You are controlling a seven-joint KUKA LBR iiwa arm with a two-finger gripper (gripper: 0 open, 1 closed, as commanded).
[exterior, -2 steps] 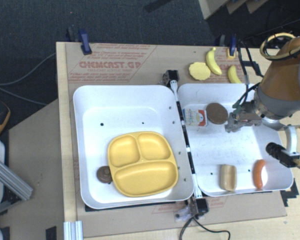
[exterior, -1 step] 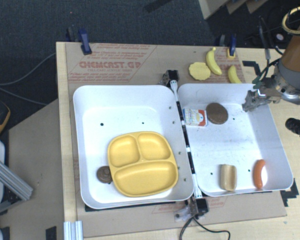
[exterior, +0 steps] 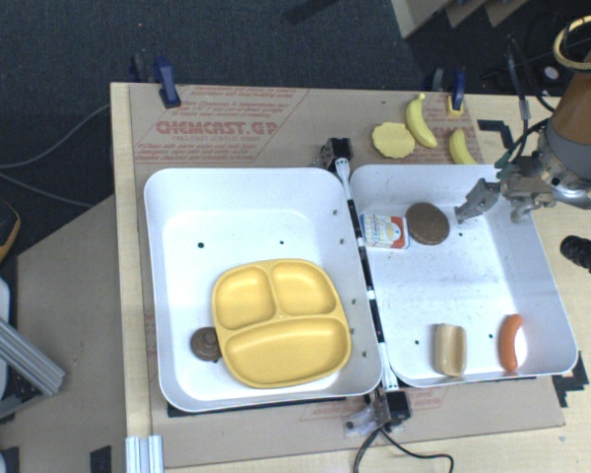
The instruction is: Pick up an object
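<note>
The camera view looks down at a slant on two white bins side by side on a bench (exterior: 128, 264). The left bin (exterior: 177, 205) holds a yellow divided tray (exterior: 281, 321), with a small brown round piece (exterior: 206, 344) touching its left edge. The right bin (exterior: 532, 294) holds four things: a white packet with red print (exterior: 383, 232) against its left wall, a dark brown disc (exterior: 429, 224) just beside the packet on the right, a tan cylinder (exterior: 449, 349) near the front edge, and an orange sausage (exterior: 511, 343) to the right of it. On the bench behind the right bin lie a yellow flat piece (exterior: 394, 140) and two toy bananas (exterior: 422, 121).

The arm comes in from the right, and the gripper (exterior: 502, 197) hangs over the back right part of the right bin, its two fingers spread apart with nothing between them. The nearest thing is the brown disc, a little to the left of the left fingertip and apart from it; nothing lies between them.

The tan cylinder and the sausage both lie with the long axis running front to back, well apart from the gripper. The packet's long axis runs roughly across the bin.
</note>
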